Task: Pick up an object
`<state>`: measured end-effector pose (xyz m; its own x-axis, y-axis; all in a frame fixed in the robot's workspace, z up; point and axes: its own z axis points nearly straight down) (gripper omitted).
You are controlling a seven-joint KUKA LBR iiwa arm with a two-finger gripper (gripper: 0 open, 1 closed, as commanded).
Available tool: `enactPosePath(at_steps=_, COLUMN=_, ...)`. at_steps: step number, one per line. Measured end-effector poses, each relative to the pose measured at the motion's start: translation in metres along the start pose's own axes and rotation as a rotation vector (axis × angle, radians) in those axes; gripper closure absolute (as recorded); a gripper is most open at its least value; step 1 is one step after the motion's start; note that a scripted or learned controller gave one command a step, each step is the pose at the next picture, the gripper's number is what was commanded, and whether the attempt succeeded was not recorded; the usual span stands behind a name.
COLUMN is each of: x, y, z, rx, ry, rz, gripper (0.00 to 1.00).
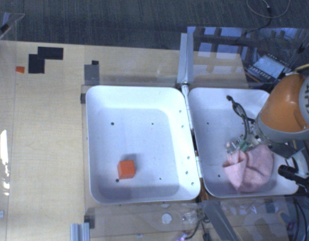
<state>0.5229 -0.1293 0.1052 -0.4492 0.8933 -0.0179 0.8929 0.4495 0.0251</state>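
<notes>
Where pincer (243, 143) meets pink cloth (249, 167), near right bin (214, 109) front edge

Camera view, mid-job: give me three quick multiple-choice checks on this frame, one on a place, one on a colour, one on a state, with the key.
1. Where does the orange block lie?
A. left bin
B. right bin
C. on the bench

2. What colour is the cloth?
A. blue
B. pink
C. green

3. How does the cloth lie?
A. folded flat
B. crumpled in a heap
C. hanging over the bin's rim

Key: 1 A, the block sits on the left bin's floor near its front. 2 B, it is pale pink against the white bin. 3 B, it is bunched up below the arm, inside the right bin.
</notes>
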Motion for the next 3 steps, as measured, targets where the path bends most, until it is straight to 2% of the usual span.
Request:
enactPosePath(at_steps=1, x=-0.020, y=0.092, z=-0.112, rx=0.017, ry=0.010, rz=0.145, gripper=1.00)
enactPosePath(at_steps=2, x=-0.020, y=0.091, z=-0.112, rx=0.018, ry=0.010, rz=0.145, gripper=0.00)
enactPosePath(at_steps=3, x=-0.041, y=0.091, z=-0.012, rx=0.020, ry=0.016, rz=-0.104, gripper=0.00)
